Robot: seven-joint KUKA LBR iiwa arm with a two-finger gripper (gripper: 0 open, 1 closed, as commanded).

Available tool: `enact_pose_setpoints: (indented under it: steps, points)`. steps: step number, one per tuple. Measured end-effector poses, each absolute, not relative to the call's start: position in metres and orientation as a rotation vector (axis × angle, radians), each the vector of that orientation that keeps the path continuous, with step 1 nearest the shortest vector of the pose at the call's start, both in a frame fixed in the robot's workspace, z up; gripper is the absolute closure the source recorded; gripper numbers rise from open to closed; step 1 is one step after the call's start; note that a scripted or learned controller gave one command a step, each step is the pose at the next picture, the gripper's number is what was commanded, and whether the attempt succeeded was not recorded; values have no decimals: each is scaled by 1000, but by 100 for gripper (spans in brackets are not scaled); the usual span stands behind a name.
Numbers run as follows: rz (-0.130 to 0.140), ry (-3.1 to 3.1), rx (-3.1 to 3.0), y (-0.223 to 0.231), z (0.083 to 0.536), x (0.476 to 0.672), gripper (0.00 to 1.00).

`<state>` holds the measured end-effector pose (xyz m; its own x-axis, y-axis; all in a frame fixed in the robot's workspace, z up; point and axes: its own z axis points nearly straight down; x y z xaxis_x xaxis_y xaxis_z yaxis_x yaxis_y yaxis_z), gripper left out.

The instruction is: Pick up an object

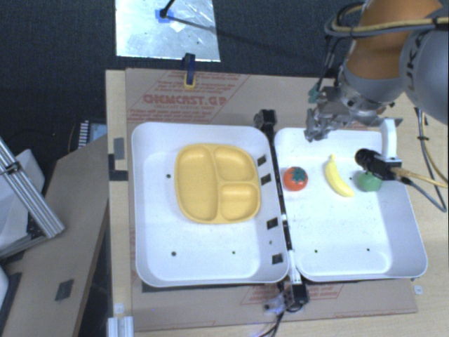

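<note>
Your hand (317, 128) hangs over the far edge of the right bin (393, 255), close to that bin's far-left corner, and you cannot tell from this slant how it is set; nothing shows in its grip.

Going left to right across the surface (231, 93): the left bin (151, 258) sits toward the left side and carries a yellow divided plate (216, 182), lying flat near the bin's middle, with one large compartment on the left and two smaller ones on the right. A dark row of clips (276, 195) runs along the seam where the two bins meet.

Past the seam, in the right bin, you see a red tomato (295, 178) with a green top, lying just beside the bin's left edge. Right of it, apart from it, lies a banana (339, 177), pointing roughly from the far edge toward the near edge. Further right, near the bin's right edge, a green object (367, 182) sits touching or just under a black fitting (372, 162); its shape is too hidden to name. All three lie in the far half of the bin, nearer to you than the hand and apart from it.
</note>
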<state>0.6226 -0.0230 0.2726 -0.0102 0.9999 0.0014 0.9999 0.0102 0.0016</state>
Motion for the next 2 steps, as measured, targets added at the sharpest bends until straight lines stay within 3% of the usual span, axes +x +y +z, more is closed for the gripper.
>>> enact_pose_setpoints:
  steps: [2]
  points:
    - [1, 2234, 2213, 82, 235, 604, 100]
